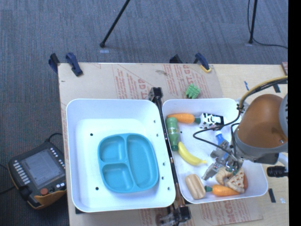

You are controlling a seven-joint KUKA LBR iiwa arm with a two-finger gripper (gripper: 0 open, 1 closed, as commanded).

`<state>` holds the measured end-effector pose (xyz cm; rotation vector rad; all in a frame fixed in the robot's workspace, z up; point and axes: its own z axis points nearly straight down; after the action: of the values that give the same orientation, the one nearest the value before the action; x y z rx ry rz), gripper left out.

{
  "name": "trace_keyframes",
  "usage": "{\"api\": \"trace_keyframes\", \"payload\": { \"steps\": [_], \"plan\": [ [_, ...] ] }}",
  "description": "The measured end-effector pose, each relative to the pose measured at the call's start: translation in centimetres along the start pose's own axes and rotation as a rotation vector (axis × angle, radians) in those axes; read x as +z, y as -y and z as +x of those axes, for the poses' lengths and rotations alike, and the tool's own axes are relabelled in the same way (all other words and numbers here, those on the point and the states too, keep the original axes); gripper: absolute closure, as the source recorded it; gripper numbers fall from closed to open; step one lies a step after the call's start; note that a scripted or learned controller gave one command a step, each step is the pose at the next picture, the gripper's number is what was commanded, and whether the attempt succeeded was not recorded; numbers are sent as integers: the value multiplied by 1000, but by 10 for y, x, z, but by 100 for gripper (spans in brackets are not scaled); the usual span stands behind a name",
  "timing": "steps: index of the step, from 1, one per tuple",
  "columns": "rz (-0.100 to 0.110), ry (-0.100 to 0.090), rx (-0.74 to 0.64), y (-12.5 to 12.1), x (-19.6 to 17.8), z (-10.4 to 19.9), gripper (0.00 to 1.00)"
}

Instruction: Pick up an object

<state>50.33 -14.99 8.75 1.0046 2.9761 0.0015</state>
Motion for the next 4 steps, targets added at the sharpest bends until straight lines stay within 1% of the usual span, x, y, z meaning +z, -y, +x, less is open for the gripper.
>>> {"api": "trace_keyframes", "payload": {
  "steps": [1,2,3,4],
  "plan": [
    [0,0,-192,-6,0,-35,0],
    [-1,2,-831,-16,-5,-72,0],
    [-2,0,-1183,-48,0,-42,0],
    [-1,0,-1376,35,0,-58,0]
  ]
}}
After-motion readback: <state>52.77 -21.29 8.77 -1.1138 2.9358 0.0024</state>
